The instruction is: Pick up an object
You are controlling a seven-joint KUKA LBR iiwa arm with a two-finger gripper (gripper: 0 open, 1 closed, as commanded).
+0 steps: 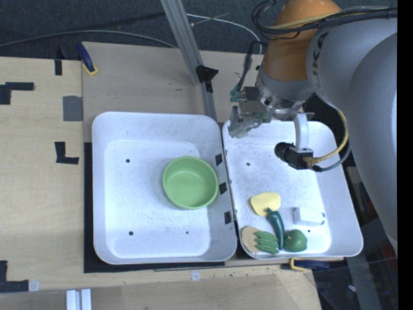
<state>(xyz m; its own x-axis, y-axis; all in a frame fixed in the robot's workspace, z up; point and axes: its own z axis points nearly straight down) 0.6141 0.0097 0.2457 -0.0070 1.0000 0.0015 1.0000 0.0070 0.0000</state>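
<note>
Step in hand: the arm is hanging over the far corner of the right bin (335, 234), and by my reading it is at the approach stage, with nothing taken up yet.
Green bowl (190, 183): it is sitting in the left bin (113, 141), to the left of the gripper and nearer the camera, across the wall where the two bins are meeting.
Gripper (242, 126): it is hovering just inside the right bin's far-left corner, beside that shared wall; whether its fingers are apart or together I cannot tell, and nothing is showing between them.
Task's things: a small heap is lying well apart from the gripper, toward the near edge of the right bin: a yellow piece (265, 203), a dark green pepper-like piece (276, 228), a tan-and-green toy (258, 241), a green round piece (295, 240) and a small white block (308, 216).
Next move: judging from this layout, the gripper is needing to travel toward the near side and come down over one piece; the pieces are touching one another, so picking a single one is looking awkward.
Surface: both bins are resting on a pale wooden bench (39, 173) carrying dark tape marks.
Room: a grey metal post (184, 34) is rising behind the bins, with dark floor and cables beyond.
</note>
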